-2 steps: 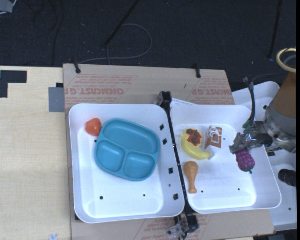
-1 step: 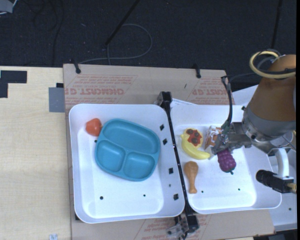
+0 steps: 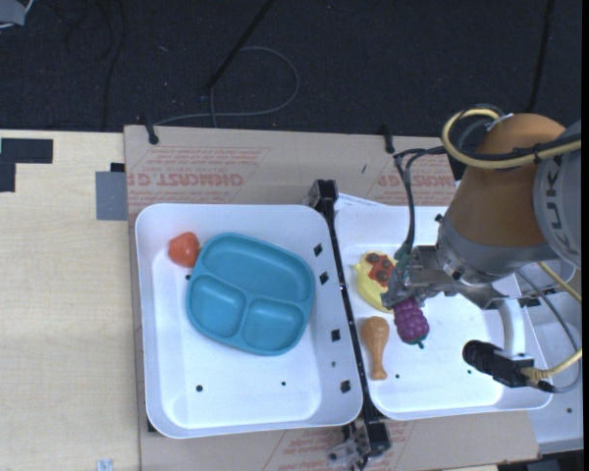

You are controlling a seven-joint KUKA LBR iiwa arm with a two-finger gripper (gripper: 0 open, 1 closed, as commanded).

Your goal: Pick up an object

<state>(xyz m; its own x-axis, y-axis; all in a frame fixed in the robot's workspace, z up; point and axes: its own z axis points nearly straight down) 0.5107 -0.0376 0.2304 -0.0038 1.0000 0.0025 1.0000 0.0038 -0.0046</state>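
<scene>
Grapes [image 3: 410,321] sit in the right bin [image 3: 442,400] just under my pincer [image 3: 401,292], touching it, but I cannot tell if it is gripping.

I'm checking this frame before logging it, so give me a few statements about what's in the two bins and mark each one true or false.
1. The blue divided plate lies in the left bin. True.
2. The orange-red ball sits on the plate. False: it lies beside the plate, near the bin's upper left corner.
3. The purple grapes lie in the right bin. True.
4. The drumstick lies in the left bin. False: it is in the right bin, left of the grapes.
5. The gripper hangs over the right bin. True.
</scene>
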